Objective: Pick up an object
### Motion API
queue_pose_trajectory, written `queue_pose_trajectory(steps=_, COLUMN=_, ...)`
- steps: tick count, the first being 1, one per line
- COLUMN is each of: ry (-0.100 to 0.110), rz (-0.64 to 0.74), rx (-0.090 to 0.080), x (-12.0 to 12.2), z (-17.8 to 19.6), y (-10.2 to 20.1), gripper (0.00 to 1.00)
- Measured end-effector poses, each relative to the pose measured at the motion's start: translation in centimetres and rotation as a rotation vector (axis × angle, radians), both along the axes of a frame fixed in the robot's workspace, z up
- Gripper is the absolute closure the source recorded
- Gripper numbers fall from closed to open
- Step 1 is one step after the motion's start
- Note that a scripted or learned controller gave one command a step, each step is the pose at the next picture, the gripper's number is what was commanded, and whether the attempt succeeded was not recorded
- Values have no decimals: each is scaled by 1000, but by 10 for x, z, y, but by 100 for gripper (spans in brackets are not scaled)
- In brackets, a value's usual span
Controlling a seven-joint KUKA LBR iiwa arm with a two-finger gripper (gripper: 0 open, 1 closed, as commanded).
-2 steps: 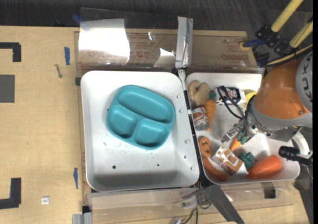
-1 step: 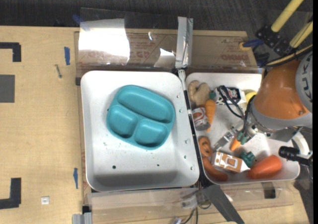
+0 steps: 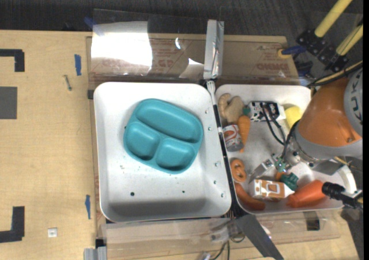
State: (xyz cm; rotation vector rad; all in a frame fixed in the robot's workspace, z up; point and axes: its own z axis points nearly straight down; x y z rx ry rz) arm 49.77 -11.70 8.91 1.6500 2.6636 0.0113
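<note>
Toys (image 3: 271,189) heaped in right bin (image 3: 262,93): carrot (image 3: 305,194), small box, can (image 3: 231,136), yellow piece (image 3: 292,115). Gripper (image 3: 281,165) low among them, cables alongside; grip state: cannot tell. Teal divided tray (image 3: 163,135) in left bin (image 3: 109,149).

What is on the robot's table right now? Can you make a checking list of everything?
Surface: two white bins side by side, left bin and right bin.
Job's things: teal divided tray in the left bin; toys in the right bin, with an orange carrot, a small carton and a yellow piece.
Clutter: toys piled close together.
Grippers: gripper low over the right bin; fingers unclear.
Cables: black cable running over the toys.
Surroundings: wooden bench, yellow poles.
</note>
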Motion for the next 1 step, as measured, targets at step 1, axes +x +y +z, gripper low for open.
queue_pose_trajectory(steps=1, ry=-11, rz=1, rx=-4, x=3, z=12, y=-1, gripper=100)
